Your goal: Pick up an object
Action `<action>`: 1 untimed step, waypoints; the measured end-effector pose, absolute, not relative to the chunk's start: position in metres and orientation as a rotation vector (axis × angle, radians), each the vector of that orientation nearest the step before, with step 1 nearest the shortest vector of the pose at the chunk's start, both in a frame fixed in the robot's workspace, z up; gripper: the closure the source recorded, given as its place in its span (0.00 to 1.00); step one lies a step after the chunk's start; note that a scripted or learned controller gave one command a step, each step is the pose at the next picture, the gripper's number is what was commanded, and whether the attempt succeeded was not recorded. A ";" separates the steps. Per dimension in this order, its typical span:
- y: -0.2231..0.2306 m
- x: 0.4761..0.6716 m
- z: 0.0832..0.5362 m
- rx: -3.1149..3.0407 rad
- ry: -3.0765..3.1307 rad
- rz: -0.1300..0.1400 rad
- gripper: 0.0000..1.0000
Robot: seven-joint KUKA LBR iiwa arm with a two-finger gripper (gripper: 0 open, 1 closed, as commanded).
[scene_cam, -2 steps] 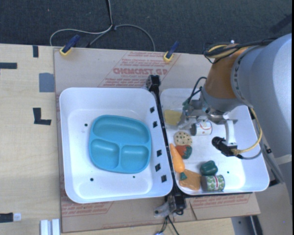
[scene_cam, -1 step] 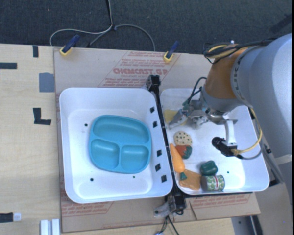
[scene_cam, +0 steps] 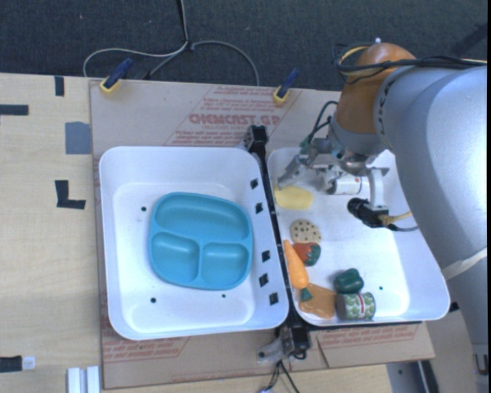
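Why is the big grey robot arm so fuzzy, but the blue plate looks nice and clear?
In the camera view, the arm sits close to the lens, so it looks huge and soft-edged; the blue plate lies farther down in the left bin and stays sharp. The light is even, with faint shadows and a little shine on the white bins.

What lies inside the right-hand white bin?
Toy food: a yellow piece, cookie, carrot, green pepper, small can. The arm covers the bin's far corner.
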State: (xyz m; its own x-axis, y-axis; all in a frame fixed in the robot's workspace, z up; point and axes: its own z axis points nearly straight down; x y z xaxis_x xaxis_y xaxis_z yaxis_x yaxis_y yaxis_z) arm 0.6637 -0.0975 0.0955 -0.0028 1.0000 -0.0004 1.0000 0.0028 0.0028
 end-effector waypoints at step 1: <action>-0.096 0.668 0.085 2.220 2.223 -0.010 0.00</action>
State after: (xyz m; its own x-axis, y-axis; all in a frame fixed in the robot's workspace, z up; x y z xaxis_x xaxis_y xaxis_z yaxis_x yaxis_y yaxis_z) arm 0.6675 -0.0960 0.0850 -0.0014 1.0000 -0.0045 1.0000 0.0014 -0.0048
